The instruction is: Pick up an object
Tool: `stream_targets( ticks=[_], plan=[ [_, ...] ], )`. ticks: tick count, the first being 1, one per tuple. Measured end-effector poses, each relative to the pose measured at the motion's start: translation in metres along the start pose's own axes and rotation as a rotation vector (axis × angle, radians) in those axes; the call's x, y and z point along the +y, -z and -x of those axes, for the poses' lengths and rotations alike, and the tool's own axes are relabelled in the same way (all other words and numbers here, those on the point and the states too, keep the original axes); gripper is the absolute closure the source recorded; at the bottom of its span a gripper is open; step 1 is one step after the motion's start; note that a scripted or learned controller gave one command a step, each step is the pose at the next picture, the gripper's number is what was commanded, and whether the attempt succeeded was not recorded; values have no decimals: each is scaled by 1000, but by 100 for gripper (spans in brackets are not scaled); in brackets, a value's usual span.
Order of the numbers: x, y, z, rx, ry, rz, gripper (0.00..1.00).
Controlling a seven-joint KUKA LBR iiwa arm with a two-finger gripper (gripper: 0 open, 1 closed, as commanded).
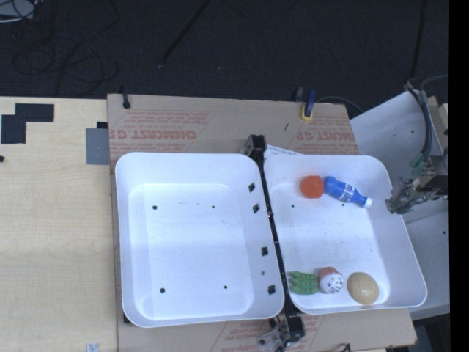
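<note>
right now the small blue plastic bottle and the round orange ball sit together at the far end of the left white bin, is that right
Not quite: they are in the right white bin, not the left. The camera view shows the small blue plastic bottle and the round orange ball sitting together at its far end, the bottle lying on its side beside the ball.

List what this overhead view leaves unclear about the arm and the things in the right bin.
- Gripper: small and dark at the right bin's edge; whether it is open or shut is too small to tell.
- Arm: cut off by the view's right edge.
- Blue bottle: label too small to read.
- Green toy, spotted ball and tan egg-shaped thing: too blurred to identify exactly.
</note>
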State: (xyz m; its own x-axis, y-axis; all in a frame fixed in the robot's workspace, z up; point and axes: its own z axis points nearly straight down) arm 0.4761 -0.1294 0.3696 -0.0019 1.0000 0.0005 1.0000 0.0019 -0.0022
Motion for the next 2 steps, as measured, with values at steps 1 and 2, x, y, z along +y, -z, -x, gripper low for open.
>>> stream_targets(
  ticks=[1, 2],
  plan=[
    [0, -2, 2, -1, -2, 0, 100],
    [-1, -10, 19, -1, -3, -2, 100]
  ],
)
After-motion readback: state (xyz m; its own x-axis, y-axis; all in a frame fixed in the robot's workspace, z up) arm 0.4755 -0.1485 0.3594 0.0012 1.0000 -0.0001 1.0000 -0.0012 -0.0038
